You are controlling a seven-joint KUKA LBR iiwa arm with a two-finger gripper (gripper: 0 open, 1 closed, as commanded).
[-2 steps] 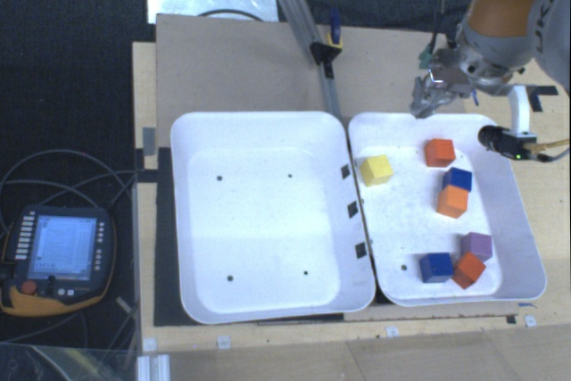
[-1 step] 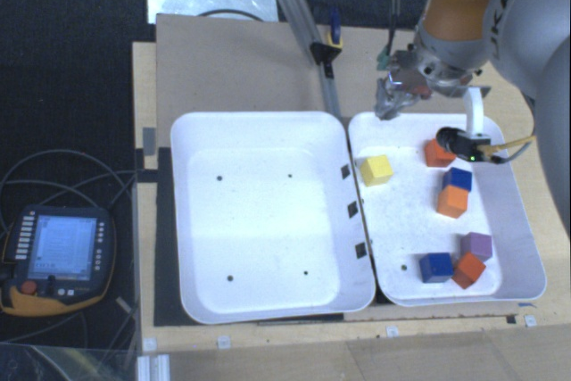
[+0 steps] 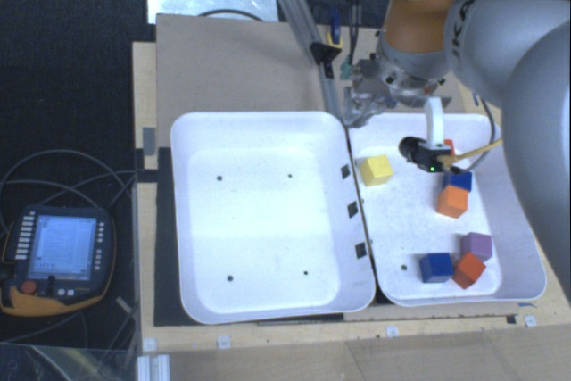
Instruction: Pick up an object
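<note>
We saw gripper (image 3: 359,110) at far edge of right bin (image 3: 513,281); yellow block (image 3: 375,169) lay near it, camera-side; open or closed, we could not tell.

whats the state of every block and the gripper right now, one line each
gripper, over right bin's far left corner
yellow block, loose, alone
orange block, lying loose
upper blue block, against orange block
purple block, lying loose
red-orange block, turned at an angle
lower blue block, beside red-orange block
</note>
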